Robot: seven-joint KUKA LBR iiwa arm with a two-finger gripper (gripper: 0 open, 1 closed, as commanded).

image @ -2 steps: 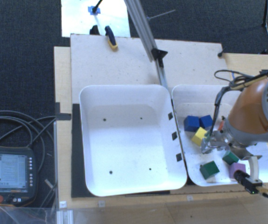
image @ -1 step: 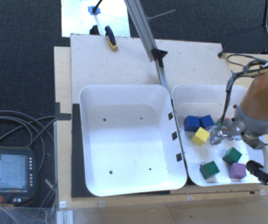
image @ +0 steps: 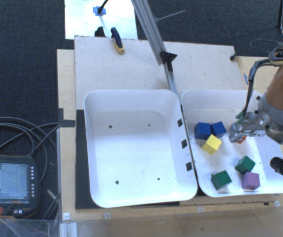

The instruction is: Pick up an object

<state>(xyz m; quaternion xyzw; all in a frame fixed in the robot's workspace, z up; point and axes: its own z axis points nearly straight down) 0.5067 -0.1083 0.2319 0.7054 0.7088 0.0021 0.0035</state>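
My gripper (image: 237, 133) hangs low over the middle of the right bin (image: 220, 100), reaching in from the right. A small red-orange piece (image: 240, 140) peeks out just below it, mostly hidden by the gripper. To its left lie two blue cubes (image: 202, 130) (image: 218, 128) side by side. A yellow cube (image: 211, 144) rests just in front of them. Nearer the front edge are two green cubes (image: 245, 165) (image: 221, 179) and a purple cube (image: 250, 180).
The left bin (image: 94, 132) stands beside the right one, sharing a middle wall. A slanted metal pole (image: 151, 28) comes down to the bins' back edge. A teach pendant (image: 11, 184) with cables lies off the bench at the left.
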